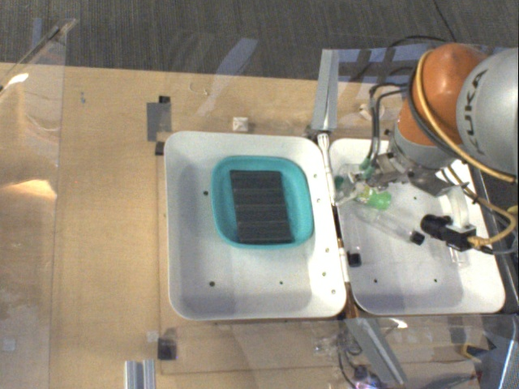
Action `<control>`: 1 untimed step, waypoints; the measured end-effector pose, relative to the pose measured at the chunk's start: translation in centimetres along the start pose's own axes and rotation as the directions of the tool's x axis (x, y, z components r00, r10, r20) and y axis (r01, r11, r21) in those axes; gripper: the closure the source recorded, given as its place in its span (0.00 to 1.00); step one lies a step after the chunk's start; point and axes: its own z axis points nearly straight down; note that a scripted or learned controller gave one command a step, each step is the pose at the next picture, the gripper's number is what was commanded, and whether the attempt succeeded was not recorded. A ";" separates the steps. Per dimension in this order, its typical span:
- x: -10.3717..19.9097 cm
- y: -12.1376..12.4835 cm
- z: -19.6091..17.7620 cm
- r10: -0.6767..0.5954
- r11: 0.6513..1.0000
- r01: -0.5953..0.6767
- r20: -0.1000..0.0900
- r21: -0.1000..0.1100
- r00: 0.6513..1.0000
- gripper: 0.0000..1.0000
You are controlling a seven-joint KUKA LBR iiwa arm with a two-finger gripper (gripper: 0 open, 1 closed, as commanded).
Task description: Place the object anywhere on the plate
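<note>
Here the teal plate (261, 202) with its dark ribbed centre sits in the left bin (188, 290), toward the table's middle. The arm (466, 104) hangs over the right bin (422, 294), its gripper (369, 186) low near the bin's far left corner, just beside a small green object (378, 200).

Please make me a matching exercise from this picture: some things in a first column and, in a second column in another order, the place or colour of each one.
Things:
1. teal plate
2. dark ridged object
3. arm
4. green object

Places or colours:
A. in the right bin, by the arm's wrist
B. lying on the plate
C. in the left bin
D. grey with an orange band, above the right bin

Pairs: 1-C, 2-B, 3-D, 4-A
</note>
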 end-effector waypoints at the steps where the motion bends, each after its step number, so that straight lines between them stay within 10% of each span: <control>1: 11.3 -3.0 -7.4 -0.008 1.000 0.008 -0.002 -0.003 1.000 0.00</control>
